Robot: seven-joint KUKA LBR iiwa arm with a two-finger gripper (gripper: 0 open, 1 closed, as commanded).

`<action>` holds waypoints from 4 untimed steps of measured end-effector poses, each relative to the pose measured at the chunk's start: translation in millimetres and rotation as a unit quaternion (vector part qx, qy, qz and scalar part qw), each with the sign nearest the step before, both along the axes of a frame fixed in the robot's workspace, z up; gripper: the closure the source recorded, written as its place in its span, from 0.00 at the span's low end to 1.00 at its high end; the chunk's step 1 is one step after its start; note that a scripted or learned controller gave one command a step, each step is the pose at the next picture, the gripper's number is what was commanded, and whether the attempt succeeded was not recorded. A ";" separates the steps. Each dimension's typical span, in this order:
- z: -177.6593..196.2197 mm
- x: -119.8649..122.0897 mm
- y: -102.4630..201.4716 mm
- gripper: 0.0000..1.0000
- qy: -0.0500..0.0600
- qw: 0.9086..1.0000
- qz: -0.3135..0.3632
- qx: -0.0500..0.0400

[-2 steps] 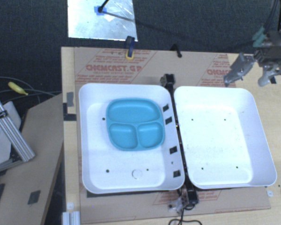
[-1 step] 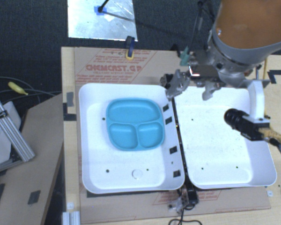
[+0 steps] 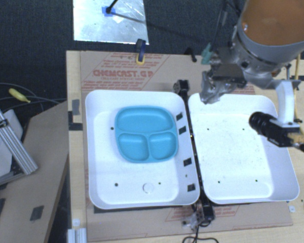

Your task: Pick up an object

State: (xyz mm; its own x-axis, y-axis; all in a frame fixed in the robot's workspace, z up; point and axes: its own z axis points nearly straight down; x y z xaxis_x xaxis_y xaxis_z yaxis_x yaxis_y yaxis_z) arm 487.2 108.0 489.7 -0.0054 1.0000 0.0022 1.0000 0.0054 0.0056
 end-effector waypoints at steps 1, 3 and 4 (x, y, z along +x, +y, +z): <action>-46.7 -0.8 62.1 1.00 0.002 1.000 0.001 -0.001; -22.9 -0.3 6.5 1.00 0.001 1.000 -0.002 -0.001; -31.2 29.1 21.9 1.00 0.001 1.000 -0.001 -0.001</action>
